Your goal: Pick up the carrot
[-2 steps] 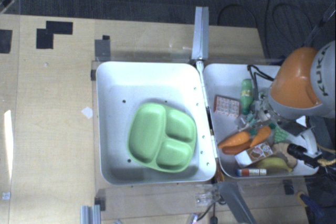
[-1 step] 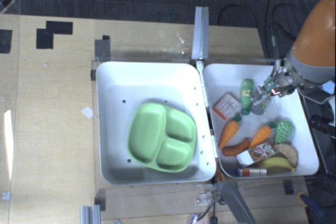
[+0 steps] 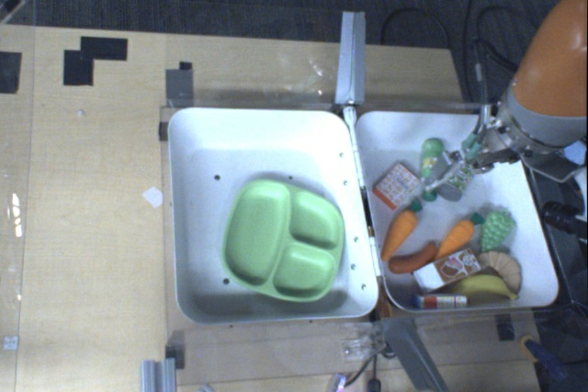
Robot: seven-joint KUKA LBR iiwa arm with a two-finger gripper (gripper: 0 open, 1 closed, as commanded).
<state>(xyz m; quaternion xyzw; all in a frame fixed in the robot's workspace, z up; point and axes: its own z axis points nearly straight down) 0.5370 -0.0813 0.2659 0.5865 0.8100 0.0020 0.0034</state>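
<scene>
Left white bin (image 3: 184, 197): green sectioned plastic tray (image 3: 283, 240).
Right white bin (image 3: 542, 271): two orange toy carrots (image 3: 401, 230) (image 3: 457, 237), beside a brown sausage (image 3: 412, 258).
Jaws (image 3: 445, 183): above the left carrot; width cannot be told.

small carton (image 3: 397, 185) with red print, too blurred to read, nothing else legible

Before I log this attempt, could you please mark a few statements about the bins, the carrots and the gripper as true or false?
1. The green divided plastic tray lies in the left white bin. True.
2. Two orange toy carrots lie in the right white bin. True.
3. The gripper holds a carrot. False: it hangs above them, holding neither.
4. The yellow banana lies on the tray. False: it lies in the right bin.
</scene>
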